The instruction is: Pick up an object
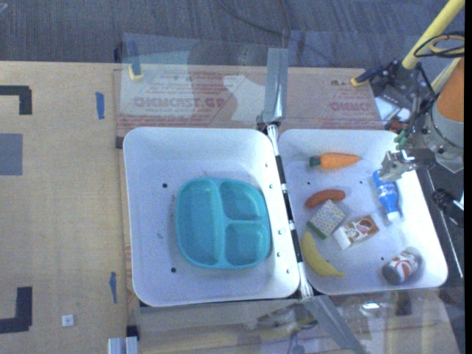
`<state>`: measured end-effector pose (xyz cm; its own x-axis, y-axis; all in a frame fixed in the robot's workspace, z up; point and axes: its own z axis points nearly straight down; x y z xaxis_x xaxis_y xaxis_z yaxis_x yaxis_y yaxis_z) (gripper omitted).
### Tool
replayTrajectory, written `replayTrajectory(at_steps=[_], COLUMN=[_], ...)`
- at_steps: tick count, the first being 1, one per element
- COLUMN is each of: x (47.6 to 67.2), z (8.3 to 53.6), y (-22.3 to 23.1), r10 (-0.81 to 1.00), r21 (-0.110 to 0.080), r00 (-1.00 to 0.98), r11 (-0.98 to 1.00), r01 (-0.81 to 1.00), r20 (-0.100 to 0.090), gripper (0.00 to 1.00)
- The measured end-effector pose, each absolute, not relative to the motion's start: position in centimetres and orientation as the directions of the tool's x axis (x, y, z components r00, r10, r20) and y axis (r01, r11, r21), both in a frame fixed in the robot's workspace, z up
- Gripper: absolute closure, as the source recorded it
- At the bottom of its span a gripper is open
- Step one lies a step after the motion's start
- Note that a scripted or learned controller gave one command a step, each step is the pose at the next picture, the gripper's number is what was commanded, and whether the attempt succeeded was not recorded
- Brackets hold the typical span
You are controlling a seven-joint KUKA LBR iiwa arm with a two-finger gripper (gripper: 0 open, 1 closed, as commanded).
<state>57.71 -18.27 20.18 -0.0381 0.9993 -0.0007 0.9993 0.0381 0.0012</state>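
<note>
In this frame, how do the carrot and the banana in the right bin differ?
The carrot is orange with a green end; the banana is plain yellow. The carrot lies straight near the bin's far side, roughly crosswise; the banana is curved and lies at the near edge, beside the divider. Both are toy foods resting loose on the right bin's floor.

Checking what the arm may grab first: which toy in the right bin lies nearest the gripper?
The blue tube, right beneath the gripper near the bin's right wall. The carrot and sausage lie farther left.
</note>
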Motion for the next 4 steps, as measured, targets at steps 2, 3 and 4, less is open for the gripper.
replayTrajectory(at_steps=[2, 3, 4], x=[60.1, 59.5, 58.6], z=[17.1, 19.8, 20.2], y=[-22.3, -22.4, -22.4], r10=[0.862, 0.655, 0.26], r21=[0.001, 0.002, 0.001], r00=[-0.506, -0.756, -0.965], r11=[0.506, 0.756, 0.965], r01=[0.862, 0.655, 0.26], r20=[-0.001, -0.005, -0.004], gripper=[1.0, 1.0, 1.0])
